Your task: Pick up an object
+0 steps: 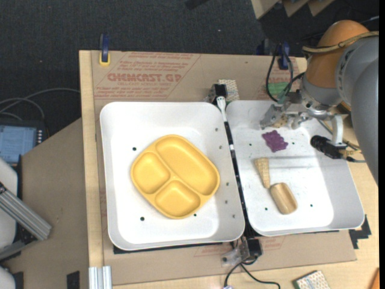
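Although I cannot tell how the two-finger gripper (281, 117) is set, the small crumpled purple object (274, 140) lies just below it, near the right white bin's (337, 212) upper edge.

Grey arm with orange band (355, 59) cut off by right edge; metal two-finger gripper (281, 117) fingertips too blurred to read.

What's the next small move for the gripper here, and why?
Probably a short shift toward the purple object, then descend. The gripper sits near the far edge of the right bin, just beyond that object, which lies apart from the cone-shaped piece and tan cylinder, so it looks like the nearest uncluttered pick.
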You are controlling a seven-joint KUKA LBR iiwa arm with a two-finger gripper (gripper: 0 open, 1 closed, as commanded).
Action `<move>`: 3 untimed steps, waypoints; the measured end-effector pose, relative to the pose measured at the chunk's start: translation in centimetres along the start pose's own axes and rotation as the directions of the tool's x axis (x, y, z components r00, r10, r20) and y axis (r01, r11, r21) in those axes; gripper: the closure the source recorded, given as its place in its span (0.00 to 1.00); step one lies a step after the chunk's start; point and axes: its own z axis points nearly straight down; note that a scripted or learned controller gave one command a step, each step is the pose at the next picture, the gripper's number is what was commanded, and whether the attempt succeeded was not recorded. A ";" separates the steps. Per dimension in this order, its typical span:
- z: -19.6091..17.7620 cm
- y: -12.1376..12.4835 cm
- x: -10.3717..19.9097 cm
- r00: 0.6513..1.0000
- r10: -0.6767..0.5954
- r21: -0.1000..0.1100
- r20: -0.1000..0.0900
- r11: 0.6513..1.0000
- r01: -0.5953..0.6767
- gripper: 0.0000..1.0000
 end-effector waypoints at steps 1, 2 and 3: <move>0.0 -0.2 0.0 1.000 0.001 0.005 -0.001 1.000 -0.001 0.00; 0.0 -0.2 -1.2 1.000 0.003 0.003 0.001 1.000 -0.003 0.00; 0.0 -4.0 -1.3 1.000 0.004 0.008 -0.002 1.000 -0.004 0.00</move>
